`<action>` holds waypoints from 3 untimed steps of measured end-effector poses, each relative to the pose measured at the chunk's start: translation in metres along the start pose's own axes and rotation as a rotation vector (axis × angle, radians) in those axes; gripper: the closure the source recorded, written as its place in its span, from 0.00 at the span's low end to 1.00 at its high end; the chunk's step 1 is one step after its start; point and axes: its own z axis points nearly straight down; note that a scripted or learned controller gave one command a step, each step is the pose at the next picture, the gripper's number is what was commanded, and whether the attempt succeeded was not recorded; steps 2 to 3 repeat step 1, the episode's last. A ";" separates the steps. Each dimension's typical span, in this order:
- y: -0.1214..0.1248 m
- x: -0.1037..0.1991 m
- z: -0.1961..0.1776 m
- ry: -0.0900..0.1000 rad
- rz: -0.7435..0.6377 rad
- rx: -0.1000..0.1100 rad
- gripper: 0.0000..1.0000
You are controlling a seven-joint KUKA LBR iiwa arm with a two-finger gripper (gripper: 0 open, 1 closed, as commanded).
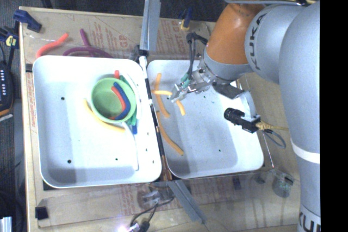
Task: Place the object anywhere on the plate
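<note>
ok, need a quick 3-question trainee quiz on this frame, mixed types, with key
1. True or false: the round green plate sits in the left white bin.
2. Multiple choice: the thin orange sticks lie mostly in
A. the left bin
B. the right white bin, near its left wall
C. the bare bench
3. Fill in: the gripper hangs over the ____ bin.

Key: 1 true; 2 B; 3 right.
</note>
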 end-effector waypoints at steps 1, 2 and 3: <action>0.000 0.000 0.000 0.000 0.000 0.000 0.00; 0.000 0.000 0.000 0.000 0.000 0.000 0.00; 0.000 0.000 0.000 0.000 0.000 0.000 0.00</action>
